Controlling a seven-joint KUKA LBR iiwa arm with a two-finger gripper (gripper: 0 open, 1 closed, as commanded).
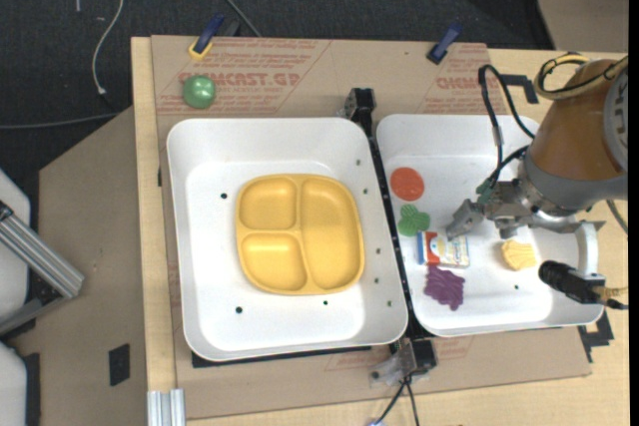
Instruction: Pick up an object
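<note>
My gripper (488, 220) hangs over the middle of the right bin (469, 140), open, with nothing between its fingers. One finger (462, 218) reaches toward a small red, white and blue packet (445, 249) lying just below it. A yellow piece (517, 254) lies below the other finger. A red disc (406, 183) and a green toy (413, 219) sit to the gripper's left, near the bin's left wall. A purple grape bunch (444, 286) rests near the front of the bin.
The left bin (200, 175) holds a yellow divided plate (300, 232). A green ball (200, 92) sits on the cardboard behind the left bin. Black cables (494, 105) hang over the right bin's back corner. Clamps hold the board's far edge.
</note>
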